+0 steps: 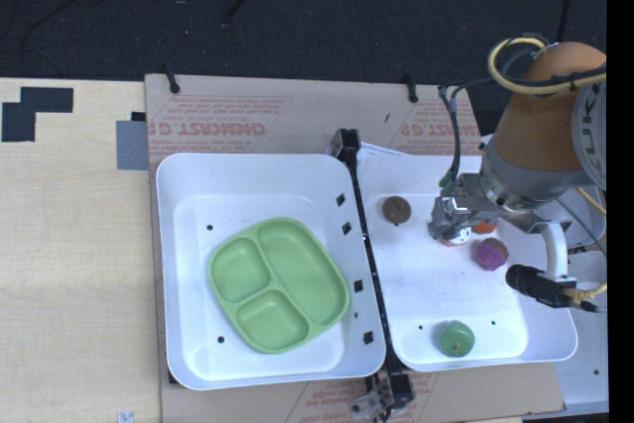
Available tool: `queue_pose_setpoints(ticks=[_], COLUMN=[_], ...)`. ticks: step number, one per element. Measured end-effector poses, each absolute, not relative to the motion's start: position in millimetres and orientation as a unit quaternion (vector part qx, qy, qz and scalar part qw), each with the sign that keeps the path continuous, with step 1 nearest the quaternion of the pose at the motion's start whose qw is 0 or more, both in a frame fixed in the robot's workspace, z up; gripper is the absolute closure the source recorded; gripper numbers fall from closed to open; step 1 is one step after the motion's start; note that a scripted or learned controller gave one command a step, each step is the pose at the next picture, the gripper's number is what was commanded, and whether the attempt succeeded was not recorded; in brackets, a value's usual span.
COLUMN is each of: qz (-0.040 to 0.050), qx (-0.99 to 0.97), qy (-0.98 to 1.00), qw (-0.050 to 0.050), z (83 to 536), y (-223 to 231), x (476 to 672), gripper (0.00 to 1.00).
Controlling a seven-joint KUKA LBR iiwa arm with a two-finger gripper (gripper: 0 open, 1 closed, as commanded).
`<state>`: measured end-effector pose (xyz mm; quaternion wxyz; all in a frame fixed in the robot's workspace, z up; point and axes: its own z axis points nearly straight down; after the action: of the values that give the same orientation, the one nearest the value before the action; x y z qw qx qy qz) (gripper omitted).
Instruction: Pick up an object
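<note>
In the right bin (416,312) lie a small brown round object (396,209) near the back left, a purple object (490,255) at the right, a small orange piece (485,227) just behind it, and a green round object (456,339) near the front. My gripper (448,226) hangs low over the bin floor between the brown object and the purple one, its metal tip close to the orange piece. Nothing shows between its fingers.
The left bin (188,203) holds a green divided plate (277,284). A black divider (363,253) runs between the two bins. Cardboard (248,119) lies under both bins, on a pale wooden bench (69,253).
</note>
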<state>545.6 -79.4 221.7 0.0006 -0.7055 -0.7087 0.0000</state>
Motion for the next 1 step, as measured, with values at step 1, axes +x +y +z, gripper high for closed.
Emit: queue_pose_setpoints(ticks=[1], qz=[0.0007], qx=[-0.706], qy=[-0.708], qw=[0.002], z=[211.6], y=[-27.9], x=[555.8], gripper=[1.00])
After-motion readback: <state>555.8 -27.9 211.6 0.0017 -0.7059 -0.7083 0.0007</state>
